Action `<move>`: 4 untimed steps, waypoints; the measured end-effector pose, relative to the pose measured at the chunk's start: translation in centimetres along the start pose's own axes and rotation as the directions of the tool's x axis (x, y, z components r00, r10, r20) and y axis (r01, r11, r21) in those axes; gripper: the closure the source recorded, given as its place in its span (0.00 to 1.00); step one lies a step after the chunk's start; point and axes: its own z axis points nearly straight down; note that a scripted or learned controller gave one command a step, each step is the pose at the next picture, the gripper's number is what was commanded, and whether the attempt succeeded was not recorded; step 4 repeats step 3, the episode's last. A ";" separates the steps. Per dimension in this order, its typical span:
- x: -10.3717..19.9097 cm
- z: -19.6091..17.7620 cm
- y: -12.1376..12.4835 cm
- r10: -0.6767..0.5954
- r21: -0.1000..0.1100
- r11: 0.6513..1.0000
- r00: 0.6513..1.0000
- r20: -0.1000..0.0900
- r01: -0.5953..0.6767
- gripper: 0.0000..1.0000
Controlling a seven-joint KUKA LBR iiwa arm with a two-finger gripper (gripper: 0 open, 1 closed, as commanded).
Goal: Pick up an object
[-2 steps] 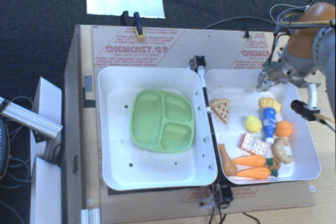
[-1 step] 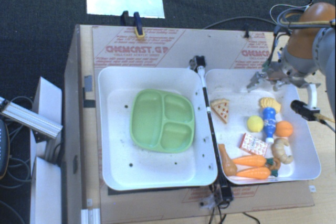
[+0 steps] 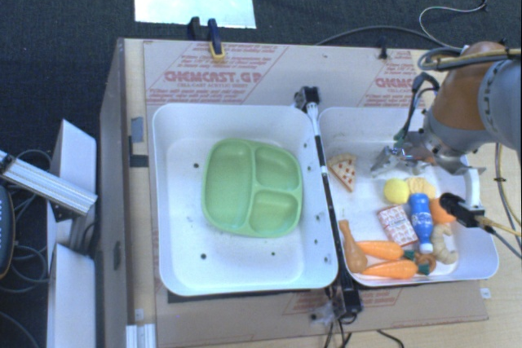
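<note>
The end effector (image 3: 397, 157) hovered low over the right white bin (image 3: 489, 261), its grip impossible to judge, nothing visibly held, so next came a descent onto the round yellow toy fruit (image 3: 396, 191) beside it.

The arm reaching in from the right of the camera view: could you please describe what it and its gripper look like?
The arm is bulky and rounded, grey with a broad orange band above the wrist. Thin cables loop along its upper side. The gripper is a small, pale metallic piece with dark parts behind it. A separate black, finger-like part with a cable lies lower down, over the right bin.
</note>
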 end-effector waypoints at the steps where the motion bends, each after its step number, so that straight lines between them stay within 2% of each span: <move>1: 2.3 0.0 -4.1 0.001 0.000 1.000 1.000 0.000 -0.001 0.00; 2: 2.3 -1.1 -4.0 0.000 -0.002 1.000 1.000 0.000 0.000 1.00; 3: 13.7 -10.1 1.2 -0.004 -0.004 1.000 1.000 -0.002 0.004 1.00; 4: 13.7 -10.1 1.2 -0.004 -0.004 1.000 1.000 -0.002 0.004 1.00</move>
